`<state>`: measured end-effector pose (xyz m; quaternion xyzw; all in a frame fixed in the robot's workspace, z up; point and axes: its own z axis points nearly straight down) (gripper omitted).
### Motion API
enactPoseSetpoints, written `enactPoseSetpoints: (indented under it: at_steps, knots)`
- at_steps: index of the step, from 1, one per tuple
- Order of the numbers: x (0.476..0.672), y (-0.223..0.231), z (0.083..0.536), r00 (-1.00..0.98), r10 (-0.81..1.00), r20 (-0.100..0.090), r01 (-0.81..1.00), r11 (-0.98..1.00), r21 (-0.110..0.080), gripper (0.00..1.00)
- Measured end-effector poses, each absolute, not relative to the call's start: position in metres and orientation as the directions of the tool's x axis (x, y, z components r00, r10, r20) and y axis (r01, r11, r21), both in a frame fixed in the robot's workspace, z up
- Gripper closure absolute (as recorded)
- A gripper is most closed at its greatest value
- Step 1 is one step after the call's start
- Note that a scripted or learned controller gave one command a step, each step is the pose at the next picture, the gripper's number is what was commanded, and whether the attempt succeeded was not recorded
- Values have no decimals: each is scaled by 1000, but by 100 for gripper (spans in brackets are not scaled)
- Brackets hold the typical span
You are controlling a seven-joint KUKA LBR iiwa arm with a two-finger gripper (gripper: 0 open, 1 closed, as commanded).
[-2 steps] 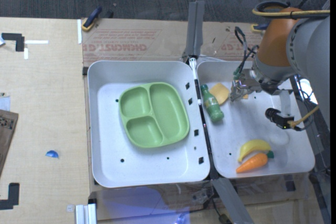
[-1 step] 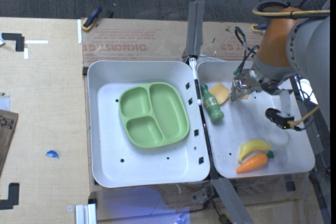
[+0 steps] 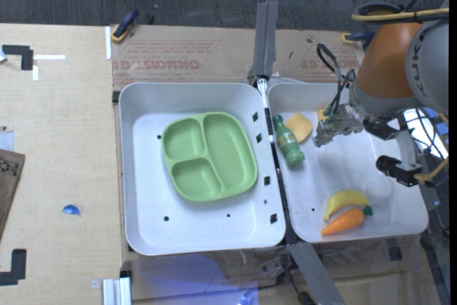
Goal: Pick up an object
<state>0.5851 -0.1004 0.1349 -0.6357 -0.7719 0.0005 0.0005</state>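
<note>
Four objects in the right bin (image 3: 400,225) — gripper (image 3: 323,136), opening unclear, hovers beside the yellow piece (image 3: 300,127) and green bottle (image 3: 289,143) — descent comes next, I'd say

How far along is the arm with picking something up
Nothing looks picked yet. The bottle, yellow piece, banana and carrot all lie in the right bin. In hand: the gripper hangs over that bin beside the yellow piece. Left: close on something and lift.
</note>
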Motion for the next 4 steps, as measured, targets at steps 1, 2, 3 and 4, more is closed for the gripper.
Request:
enactPoseSetpoints:
  at_steps: [1, 2, 3, 4]
  knots:
    - [644, -108, 92, -305, 952, -2, 952, 305, 1, 0]
    - [642, -132, 92, -517, 856, -1, 856, 517, 1, 0]
    - [658, -57, 192, -336, 942, -2, 942, 336, 1, 0]
    - [625, -131, 92, -385, 923, -2, 923, 385, 0, 0]
